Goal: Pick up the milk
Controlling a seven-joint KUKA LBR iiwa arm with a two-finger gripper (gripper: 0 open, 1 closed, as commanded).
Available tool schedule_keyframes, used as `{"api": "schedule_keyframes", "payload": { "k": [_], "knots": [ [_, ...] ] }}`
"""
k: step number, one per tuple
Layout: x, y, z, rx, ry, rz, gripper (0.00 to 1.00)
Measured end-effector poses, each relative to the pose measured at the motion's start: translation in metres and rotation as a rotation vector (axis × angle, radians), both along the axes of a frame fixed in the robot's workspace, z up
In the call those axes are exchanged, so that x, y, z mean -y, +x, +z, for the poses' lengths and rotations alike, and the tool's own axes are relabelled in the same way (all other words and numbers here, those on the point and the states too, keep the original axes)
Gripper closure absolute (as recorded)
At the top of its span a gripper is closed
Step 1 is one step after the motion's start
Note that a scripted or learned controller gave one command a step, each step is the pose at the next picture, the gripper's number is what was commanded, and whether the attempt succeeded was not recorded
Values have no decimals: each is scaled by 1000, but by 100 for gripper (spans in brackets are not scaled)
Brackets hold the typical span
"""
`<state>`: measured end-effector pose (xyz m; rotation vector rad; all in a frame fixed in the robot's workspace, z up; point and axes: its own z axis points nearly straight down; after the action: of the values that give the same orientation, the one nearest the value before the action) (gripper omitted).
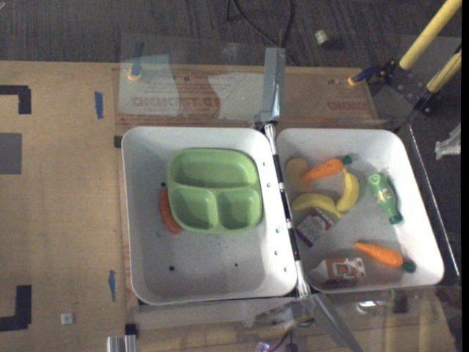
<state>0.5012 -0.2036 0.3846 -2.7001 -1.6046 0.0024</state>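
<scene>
The milk [343, 269] is a small white carton with an orange label. It lies on its side near the front edge of the right bin [418, 196], close to that bin's front left corner. An orange carrot [382, 254] lies just to its right, and a small purple box [314, 226] lies a little behind it. Nothing rests on top of the carton.
The right bin also holds two bananas [346, 191], a second carrot [325, 169] and a green bottle [385, 196]. In the left bin [198, 270] sits a green divided plate [215, 189] with an orange item [168, 211] at its left edge. Yellow-handled tools [432, 28] stand at the back right.
</scene>
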Motion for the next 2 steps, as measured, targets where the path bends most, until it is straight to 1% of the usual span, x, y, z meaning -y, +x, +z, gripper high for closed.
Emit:
{"api": "schedule_keyframes", "payload": {
  "k": [1, 2],
  "knots": [
    [8, -21, 14, 2, -1, -134, 0],
    [7, -22, -178, 0, 1, -260, 0]
  ]
}}
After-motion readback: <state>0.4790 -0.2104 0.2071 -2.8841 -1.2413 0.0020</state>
